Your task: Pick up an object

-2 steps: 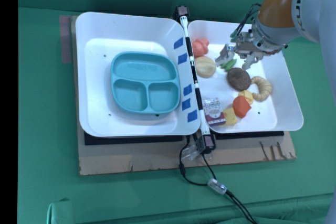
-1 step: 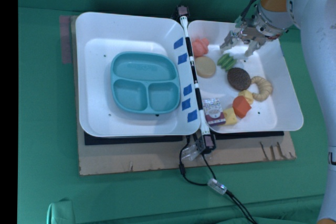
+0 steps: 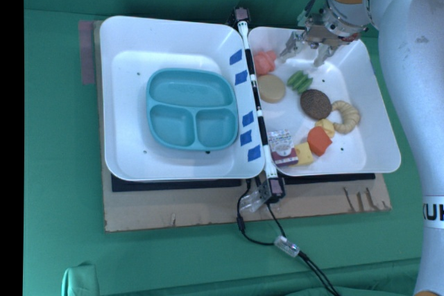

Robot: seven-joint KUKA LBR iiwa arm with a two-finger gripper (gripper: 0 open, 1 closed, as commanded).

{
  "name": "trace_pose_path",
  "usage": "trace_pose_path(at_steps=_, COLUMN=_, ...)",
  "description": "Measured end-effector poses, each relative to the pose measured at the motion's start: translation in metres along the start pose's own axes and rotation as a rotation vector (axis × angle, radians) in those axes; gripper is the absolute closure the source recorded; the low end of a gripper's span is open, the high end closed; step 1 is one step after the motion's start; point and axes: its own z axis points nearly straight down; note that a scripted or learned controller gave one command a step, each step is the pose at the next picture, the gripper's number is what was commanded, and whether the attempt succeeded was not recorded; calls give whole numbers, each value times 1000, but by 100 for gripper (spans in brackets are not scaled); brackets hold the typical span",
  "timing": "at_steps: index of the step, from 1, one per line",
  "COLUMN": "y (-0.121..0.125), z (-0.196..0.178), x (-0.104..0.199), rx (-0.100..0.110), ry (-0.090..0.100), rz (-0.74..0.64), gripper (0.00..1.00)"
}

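Pincer (image 3: 305,50) over far end of rt bin (image 3: 378,149) — fingers spread, nothing held, green food item (image 3: 300,81) just below, teal tray (image 3: 191,109) in left bin (image 3: 125,35).

We can read very little lettering here. On the grey arm (image 3: 416,45), black characters run along the upper link just below the orange band — they look like part of a maker's name, but they sit at a slant and we cannot make out each letter with confidence. Lower on the same arm, at the right edge, we see the start of another black word, "KU", cut off by the frame. The small carton (image 3: 282,147) in the right bin (image 3: 378,142) carries a printed red-and-white face — its wording is too small for us to read.
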Motion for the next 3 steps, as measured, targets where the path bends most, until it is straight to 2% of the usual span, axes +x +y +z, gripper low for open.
trace_pose_path(at_steps=1, y=0, z=0, x=14, rx=0, ry=-5, rz=4, gripper=0)
trace_pose_path(at_steps=3, y=0, z=0, x=16, rx=1, ry=-2, rz=2, gripper=0)
